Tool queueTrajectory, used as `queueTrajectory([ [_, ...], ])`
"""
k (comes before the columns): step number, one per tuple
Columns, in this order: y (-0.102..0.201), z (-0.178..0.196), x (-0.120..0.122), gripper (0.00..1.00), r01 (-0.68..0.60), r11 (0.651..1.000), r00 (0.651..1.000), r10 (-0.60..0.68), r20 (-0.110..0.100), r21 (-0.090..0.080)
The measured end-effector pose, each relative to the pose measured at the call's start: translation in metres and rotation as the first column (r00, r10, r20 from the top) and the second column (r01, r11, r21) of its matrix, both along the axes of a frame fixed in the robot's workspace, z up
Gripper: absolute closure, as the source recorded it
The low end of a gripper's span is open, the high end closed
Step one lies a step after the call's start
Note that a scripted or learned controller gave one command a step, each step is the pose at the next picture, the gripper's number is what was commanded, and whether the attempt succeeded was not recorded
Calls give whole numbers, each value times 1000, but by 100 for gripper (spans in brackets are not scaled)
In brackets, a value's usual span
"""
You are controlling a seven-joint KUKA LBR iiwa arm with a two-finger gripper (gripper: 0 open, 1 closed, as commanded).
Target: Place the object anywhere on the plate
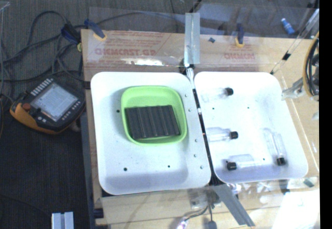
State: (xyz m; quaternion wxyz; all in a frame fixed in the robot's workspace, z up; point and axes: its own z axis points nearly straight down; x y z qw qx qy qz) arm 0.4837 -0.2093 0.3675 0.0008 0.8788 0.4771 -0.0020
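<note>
A green square plate (150,96) sits in the left white bin (111,163), toward its back. On the plate lies a dark grey ribbed rectangular object (152,122), flat and roughly centred. The right white bin (259,100) holds several clear vials with black caps: one near the back (223,92), one by the left wall (220,134), one at the front (241,162) and one at the front right (275,146).
A teach pendant (49,106) with cables lies on the floor left of the bench. A clear panel (140,51) and a metal post (192,41) stand behind the bins. Cables hang at the right edge (314,67).
</note>
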Motion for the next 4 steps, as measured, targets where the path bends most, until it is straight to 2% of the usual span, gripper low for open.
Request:
queueTrajectory([
  [1, -8, 67, 7, 0, 160, 987, 987, -160, 1, 0],
  [2, -7, 66, 7, 0, 160, 987, 987, -160, 1, 0],
  [3, -10, 66, 1, 0, 368, 930, 930, -368, 1, 0],
  [4, -14, 66, 0, 0, 529, 849, 849, -529, 0, 0],
])
